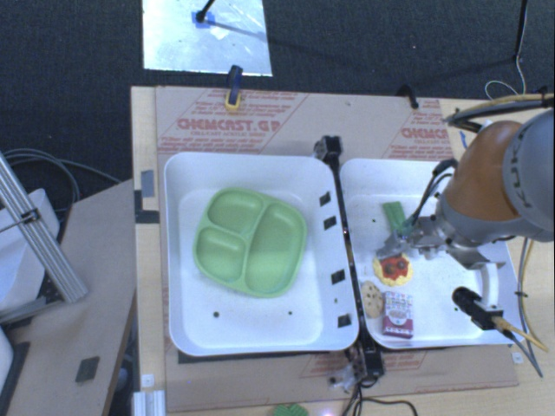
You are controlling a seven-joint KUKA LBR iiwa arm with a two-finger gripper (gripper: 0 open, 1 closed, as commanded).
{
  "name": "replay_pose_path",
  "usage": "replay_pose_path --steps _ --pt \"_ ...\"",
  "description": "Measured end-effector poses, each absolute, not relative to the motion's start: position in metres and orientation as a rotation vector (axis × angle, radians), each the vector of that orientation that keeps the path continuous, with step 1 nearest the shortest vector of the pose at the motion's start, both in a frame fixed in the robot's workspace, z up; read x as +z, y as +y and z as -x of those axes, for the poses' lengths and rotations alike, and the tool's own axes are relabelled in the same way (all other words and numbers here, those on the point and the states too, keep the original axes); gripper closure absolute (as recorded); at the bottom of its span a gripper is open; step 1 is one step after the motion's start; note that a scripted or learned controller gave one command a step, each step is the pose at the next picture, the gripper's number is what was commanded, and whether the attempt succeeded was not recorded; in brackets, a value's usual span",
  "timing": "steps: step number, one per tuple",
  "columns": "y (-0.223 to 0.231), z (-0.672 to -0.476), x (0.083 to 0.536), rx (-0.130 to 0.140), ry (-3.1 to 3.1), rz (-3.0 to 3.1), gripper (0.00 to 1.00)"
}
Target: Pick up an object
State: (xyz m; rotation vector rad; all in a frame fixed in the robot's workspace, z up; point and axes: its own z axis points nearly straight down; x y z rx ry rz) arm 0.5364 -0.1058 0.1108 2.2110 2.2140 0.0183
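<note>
Both bins (260,167) white. Divided plate (250,242) pale green. Right bin: green block (395,214), yellow-red toy (395,269), tan speckled cookie (373,299), red-white packet (399,314). Arm (490,180) grey, orange band.

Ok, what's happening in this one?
The grey and orange arm reaches in over the right bin, its tool low above a yellow and red toy. A green piece, a cookie and a small red packet lie nearby. The left bin holds a green divided plate.
</note>
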Motion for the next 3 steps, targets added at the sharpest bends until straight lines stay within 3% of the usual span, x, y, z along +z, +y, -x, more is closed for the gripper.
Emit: replay_pose_path --steps 1,2,3 --pt "-0.091 -0.522 0.083 -0.001 2.226 -2.220 0.00" --pt "-0.092 -0.524 0.096 0.005 2.220 -2.219 1.00" --pt "-0.036 -0.550 0.190 0.016 2.228 -2.204 1.00"
